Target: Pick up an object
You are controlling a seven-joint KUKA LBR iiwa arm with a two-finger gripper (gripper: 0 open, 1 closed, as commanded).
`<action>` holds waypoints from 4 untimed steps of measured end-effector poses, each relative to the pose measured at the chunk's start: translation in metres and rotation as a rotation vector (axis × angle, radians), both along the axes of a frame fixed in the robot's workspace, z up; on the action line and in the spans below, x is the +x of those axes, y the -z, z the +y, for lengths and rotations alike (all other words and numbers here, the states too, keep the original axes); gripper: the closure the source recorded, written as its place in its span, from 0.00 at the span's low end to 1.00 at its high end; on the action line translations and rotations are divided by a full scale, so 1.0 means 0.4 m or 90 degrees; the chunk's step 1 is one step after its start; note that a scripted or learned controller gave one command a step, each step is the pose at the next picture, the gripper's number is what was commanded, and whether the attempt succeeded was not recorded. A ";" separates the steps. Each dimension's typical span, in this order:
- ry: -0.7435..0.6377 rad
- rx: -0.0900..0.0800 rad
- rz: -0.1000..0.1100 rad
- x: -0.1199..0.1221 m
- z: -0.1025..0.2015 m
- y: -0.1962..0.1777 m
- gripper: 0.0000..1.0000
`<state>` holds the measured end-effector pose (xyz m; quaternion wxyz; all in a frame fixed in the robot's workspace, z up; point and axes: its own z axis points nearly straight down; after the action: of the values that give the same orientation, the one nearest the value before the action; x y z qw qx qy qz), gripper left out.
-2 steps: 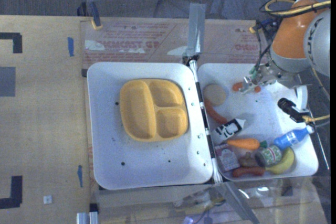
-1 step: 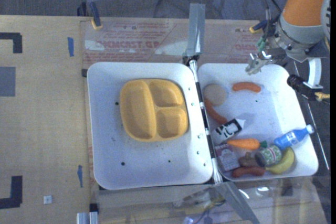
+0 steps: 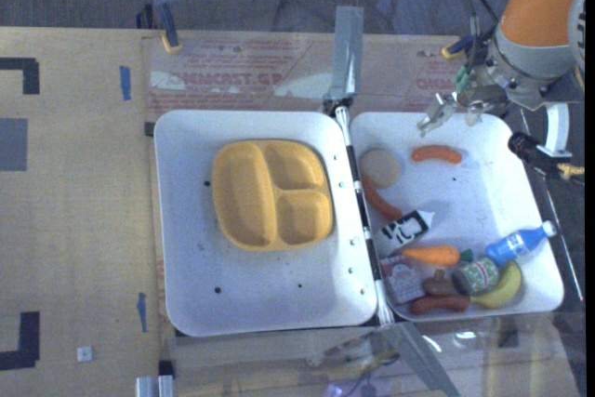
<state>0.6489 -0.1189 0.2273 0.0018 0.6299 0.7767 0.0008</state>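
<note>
My gripper (image 3: 455, 112) hangs open over the back edge of the right bin (image 3: 483, 191), with nothing between its fingers. Just below it lies an orange sausage (image 3: 436, 154). A tan round piece (image 3: 380, 167) and a reddish strip (image 3: 380, 199) lie by the bin's left wall. Further forward are a black-and-white card (image 3: 409, 226) and a carrot (image 3: 430, 254). The front corner holds a blue bottle (image 3: 518, 244), a green can (image 3: 476, 274), a banana (image 3: 503, 289) and a brown sausage (image 3: 440, 303).
The left bin (image 3: 186, 274) holds a yellow divided plate (image 3: 272, 193). A metal divider (image 3: 358, 200) runs between the two bins. Cables and arm hardware (image 3: 548, 153) crowd the right bin's right side. Cardboard (image 3: 242, 74) lies behind the bins.
</note>
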 end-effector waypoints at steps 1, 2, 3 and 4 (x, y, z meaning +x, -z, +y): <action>-0.045 0.000 -0.001 0.045 -0.030 0.325 0.00; -0.038 -0.001 -0.001 0.014 -0.185 0.220 0.00; -0.070 -0.001 -0.003 -0.053 -0.147 0.349 0.00; -0.069 -0.004 -0.009 -0.047 -0.151 0.315 1.00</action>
<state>0.6302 -0.1794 0.1014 0.0093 0.5869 0.8096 0.0026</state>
